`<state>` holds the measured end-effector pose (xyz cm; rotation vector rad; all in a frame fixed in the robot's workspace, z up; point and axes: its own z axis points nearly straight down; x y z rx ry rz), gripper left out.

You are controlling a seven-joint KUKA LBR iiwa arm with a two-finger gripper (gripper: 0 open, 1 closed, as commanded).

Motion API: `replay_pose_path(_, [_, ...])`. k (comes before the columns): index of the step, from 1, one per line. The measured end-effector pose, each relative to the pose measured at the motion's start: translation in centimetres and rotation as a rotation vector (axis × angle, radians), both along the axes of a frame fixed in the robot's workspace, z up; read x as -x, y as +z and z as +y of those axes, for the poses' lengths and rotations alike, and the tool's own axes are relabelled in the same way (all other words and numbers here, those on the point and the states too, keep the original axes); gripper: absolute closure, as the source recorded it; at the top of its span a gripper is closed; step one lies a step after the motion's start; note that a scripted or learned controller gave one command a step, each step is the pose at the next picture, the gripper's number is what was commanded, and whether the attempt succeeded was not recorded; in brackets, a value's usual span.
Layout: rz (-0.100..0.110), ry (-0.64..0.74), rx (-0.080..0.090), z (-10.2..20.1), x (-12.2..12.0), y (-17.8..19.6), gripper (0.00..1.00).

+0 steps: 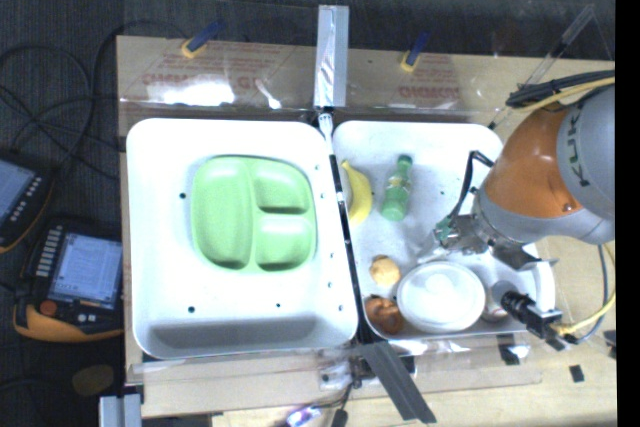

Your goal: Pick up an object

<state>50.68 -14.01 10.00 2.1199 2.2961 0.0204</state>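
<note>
Visibility of the gripper [455, 237] was poor: it sat low in the right bin [440, 137], largely masked by the arm's own wrist, and whether it was open or closed could not be told. Nothing could be seen held in it. The arm [545, 180] was cut off at the right of the view, so its base and upper links went unobserved.

The arm reached in from the right, its orange band over the right bin's far right side, with the grey wrist bent down and leftward toward the bin floor. Cables trailed below and to the right of it.

Objects in the right bin lay as follows. A white bowl [441, 296] rested near the front wall, just below and slightly left of the gripper, close to touching it. A small tan round item [384, 269] lay left of the bowl, and a brown round item [383, 313] sat in the front left corner, partly shadowed and hard to identify. A banana [357, 191] lay against the left wall, with a green bottle [398, 187] just beside it on its right; both were well apart from the gripper, up and to its left.

The left bin [160, 315] held a green divided tray [254, 212] near its centre.
</note>
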Motion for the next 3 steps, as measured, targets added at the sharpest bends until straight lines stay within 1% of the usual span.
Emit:
replay_pose_path(1, [-0.006, 0.096, 0.007, -0.5, 1.4, -0.8, 1.0])
replay_pose_path(2, [0.007, 0.187, -0.001, -4.8, -1.4, -0.9, 1.0])
replay_pose_path(3, [0.008, 0.186, 0.001, -4.9, -1.3, -1.0, 0.0])
